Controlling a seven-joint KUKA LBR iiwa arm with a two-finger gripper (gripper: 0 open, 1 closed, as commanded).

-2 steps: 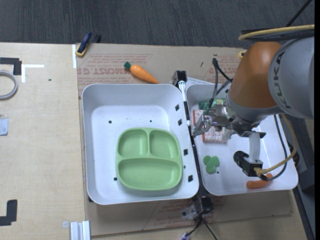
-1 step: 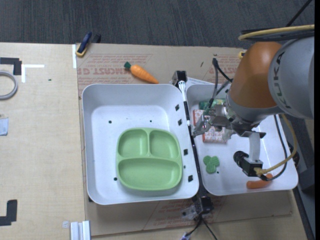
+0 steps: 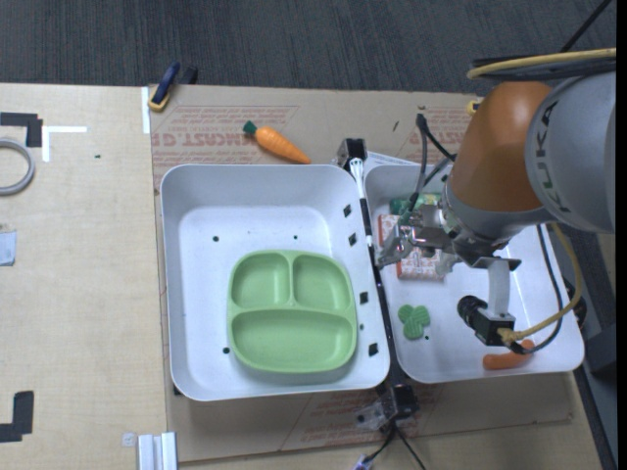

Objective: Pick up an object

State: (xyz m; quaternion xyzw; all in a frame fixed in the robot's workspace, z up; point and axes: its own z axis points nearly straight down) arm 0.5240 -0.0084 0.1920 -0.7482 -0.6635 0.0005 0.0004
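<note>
Cardboard covers your table (image 3: 88, 292) beneath both bins. Over the right bin (image 3: 549, 355), your end effector (image 3: 416, 238) hangs just above the small carton (image 3: 421, 262); its grip state I cannot tell. Approach step: next, descend squarely onto it.

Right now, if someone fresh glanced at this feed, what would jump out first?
Probably the grey arm with its orange band, looming over the right bin and covering much of it. Next, the green divided plate sitting alone in the left bin. Then the toy carrot lying on the cardboard outside the bins, behind the left one.
</note>
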